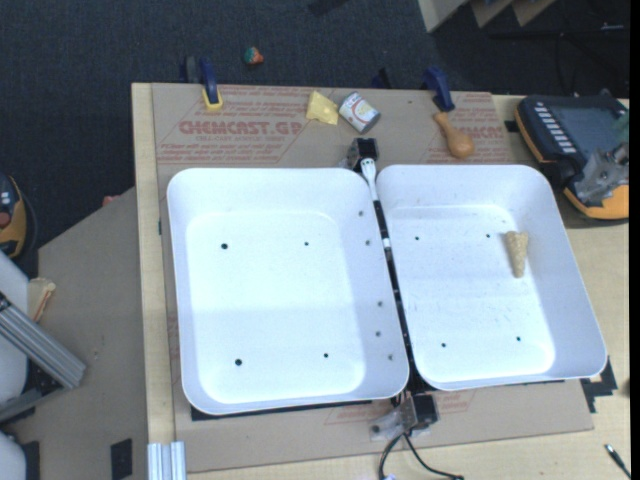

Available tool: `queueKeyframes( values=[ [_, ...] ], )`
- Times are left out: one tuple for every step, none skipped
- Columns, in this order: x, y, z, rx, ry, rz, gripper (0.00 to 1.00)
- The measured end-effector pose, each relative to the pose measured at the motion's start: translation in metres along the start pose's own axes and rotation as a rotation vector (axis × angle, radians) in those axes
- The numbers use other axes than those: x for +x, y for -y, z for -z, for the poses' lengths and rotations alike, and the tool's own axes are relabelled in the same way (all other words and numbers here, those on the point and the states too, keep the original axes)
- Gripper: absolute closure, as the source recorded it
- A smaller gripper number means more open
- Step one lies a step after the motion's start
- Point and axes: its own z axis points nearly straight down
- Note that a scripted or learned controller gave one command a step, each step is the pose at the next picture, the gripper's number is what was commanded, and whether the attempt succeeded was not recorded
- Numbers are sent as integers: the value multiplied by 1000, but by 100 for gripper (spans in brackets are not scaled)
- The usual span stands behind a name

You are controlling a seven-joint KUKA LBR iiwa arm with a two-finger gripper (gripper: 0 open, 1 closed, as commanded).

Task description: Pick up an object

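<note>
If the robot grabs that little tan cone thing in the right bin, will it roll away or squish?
The tan cone-shaped piece lies on its side on the right bin's flat floor, so a nudge would probably swing it in a curve rather than roll it straight. It looks small, so likely light. Whether it squishes can't be told from here.

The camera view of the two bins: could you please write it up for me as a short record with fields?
left bin: white, shallow, dark dots on its floor
right bin: white, shallow, touching the left bin along the middle seam
object in right bin: one tan cone-shaped piece, near the right side
on the board behind the bins: yellow wedge, small white box, wooden-handled tool
clamps: blue clamps at the board's far edge
right of the bench: black handheld pendant
</note>
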Motion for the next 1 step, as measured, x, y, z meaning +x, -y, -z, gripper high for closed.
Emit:
queueKeyframes(
  values=[
    [86,45,-70,20,-11,12,100]
  ],
)
